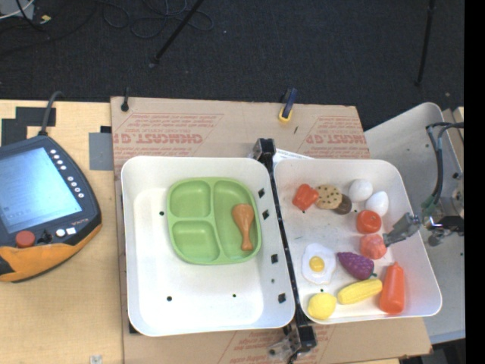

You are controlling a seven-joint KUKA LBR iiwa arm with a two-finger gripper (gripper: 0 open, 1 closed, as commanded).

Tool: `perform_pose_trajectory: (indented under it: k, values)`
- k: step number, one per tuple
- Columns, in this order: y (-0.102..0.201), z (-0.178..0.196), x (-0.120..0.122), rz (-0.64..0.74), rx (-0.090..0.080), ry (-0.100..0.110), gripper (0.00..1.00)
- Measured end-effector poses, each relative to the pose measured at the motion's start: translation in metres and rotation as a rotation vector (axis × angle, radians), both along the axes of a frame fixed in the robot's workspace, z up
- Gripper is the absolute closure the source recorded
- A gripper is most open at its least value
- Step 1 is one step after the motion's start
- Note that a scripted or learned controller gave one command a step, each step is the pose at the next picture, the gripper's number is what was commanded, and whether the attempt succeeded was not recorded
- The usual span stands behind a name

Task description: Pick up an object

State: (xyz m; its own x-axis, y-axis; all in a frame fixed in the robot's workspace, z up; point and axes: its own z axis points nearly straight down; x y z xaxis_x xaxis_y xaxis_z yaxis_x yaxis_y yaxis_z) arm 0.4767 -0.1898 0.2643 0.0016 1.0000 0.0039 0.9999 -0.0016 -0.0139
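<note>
The right bin [413, 196] holds several toy foods: a red pepper [305, 196], a cookie [328, 196], two white eggs [360, 189], a red tomato [369, 221], a pink-red strawberry [373, 246], a fried egg [317, 264], a purple eggplant [355, 265], a yellow corn cob [359, 291], a lemon [321, 306] and an orange carrot [392, 288]. My gripper [399, 232] reaches in over the bin's right rim, its tip just right of the strawberry and tomato. Nothing is seen held in it.
In the left bin [144, 279] lies a green divided plate [198, 222] with a brown drumstick [245, 224] in its right compartment. A tablet-like controller [42, 196] rests on the bench at far left. A yellow clamp [286, 111] sits behind the bins.
</note>
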Motion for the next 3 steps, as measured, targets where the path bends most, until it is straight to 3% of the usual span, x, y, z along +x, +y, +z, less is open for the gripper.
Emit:
perform_pose_trajectory:
  k: [1,3]
  values:
    - [0.0,0.005,0.002,0.002,-0.002,-0.01,0.0]
    - [0.0,-0.087,-0.007,0.004,0.0,-0.006,0.0]
